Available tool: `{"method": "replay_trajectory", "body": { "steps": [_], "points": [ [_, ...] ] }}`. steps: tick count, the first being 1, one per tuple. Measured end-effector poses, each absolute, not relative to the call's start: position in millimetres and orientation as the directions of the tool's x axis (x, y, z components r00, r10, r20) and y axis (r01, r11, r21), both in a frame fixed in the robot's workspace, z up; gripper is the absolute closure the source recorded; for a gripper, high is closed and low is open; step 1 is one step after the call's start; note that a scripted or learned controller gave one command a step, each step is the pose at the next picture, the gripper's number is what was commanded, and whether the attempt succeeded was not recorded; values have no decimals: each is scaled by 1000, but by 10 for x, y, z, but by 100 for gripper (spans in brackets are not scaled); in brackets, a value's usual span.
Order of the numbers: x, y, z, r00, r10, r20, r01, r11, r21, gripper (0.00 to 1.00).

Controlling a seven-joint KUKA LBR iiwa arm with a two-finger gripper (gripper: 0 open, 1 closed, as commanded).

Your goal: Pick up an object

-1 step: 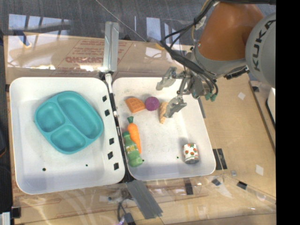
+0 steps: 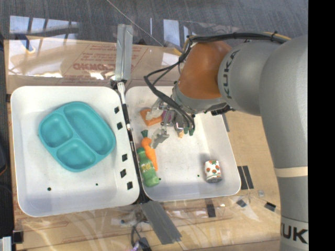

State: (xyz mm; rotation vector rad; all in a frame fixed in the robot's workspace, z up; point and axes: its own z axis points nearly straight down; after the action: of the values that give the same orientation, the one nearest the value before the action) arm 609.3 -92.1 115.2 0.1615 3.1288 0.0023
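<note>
My gripper (image 2: pixel 166 127) hangs low over the upper middle of the right bin (image 2: pixel 184 188), under the orange wrist band. An orange flat piece (image 2: pixel 152 121) lies just left of it, partly covered by the gripper. A carrot (image 2: pixel 148 151) and a green toy (image 2: pixel 148 172) lie along the bin's left wall, below the gripper. A small white can with red dots (image 2: pixel 212 170) rests near the bin's lower right corner. I see nothing clearly between the fingers.
The left bin (image 2: pixel 31 192) holds a teal divided plate (image 2: pixel 76 135). A raised divider (image 2: pixel 127 140) with black clips separates the two bins. The arm's grey body covers the right side of the bench.
</note>
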Motion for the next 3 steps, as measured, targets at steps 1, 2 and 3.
{"method": "replay_trajectory", "body": {
  "steps": [1, 2, 3],
  "points": [
    [6220, -979, 1013, -943, 331, -19, 331, 944, 4, 0],
    [6256, -967, 1147, -946, 323, -31, 323, 946, 5, 100],
    [6213, -399, 1941, -782, 623, -3, 623, 782, 2, 100]
  ]
}}
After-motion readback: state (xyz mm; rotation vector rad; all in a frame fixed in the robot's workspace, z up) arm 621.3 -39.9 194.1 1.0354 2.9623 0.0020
